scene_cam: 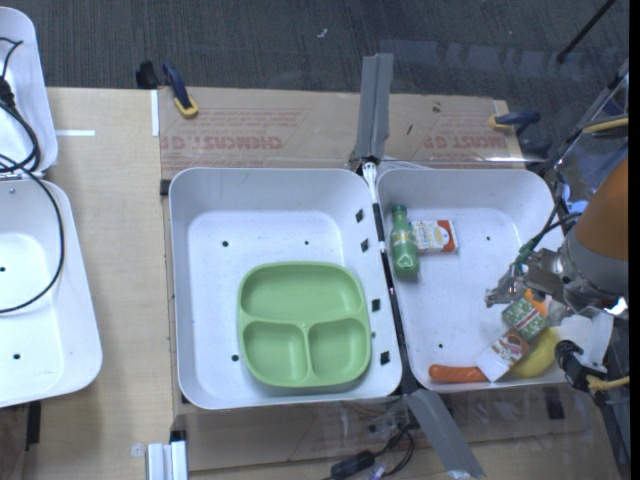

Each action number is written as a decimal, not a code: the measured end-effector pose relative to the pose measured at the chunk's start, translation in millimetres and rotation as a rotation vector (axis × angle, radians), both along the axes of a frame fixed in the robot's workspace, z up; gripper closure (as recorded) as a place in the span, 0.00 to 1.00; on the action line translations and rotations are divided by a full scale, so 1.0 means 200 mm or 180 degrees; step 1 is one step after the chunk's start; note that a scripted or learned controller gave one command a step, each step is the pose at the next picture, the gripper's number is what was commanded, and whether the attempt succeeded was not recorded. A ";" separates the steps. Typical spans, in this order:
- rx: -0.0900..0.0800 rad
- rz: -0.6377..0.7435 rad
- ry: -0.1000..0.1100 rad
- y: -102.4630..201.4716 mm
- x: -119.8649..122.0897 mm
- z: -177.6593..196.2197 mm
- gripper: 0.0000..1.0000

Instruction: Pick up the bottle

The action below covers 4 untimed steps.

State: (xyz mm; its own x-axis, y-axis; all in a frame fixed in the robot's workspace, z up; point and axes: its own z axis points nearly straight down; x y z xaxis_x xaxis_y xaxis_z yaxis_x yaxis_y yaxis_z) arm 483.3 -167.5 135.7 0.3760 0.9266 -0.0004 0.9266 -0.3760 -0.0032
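Camera view: green bottle lies flat in right bin, by its left wall, near far corner. Small red-and-white packet touches bottle on right. My tool hangs over right bin's right side, well apart from bottle; cannot tell if open or closed. Under tool: green pouch, yellow banana, orange carrot by near wall. Left bin holds green divided plate.

The bottle is hemmed by the bin wall leftward and a carton rightward; open floor lies below it.
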 end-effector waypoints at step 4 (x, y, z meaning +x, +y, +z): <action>-0.0017 -0.0004 0.0011 0.39 0.77 0.79 1.00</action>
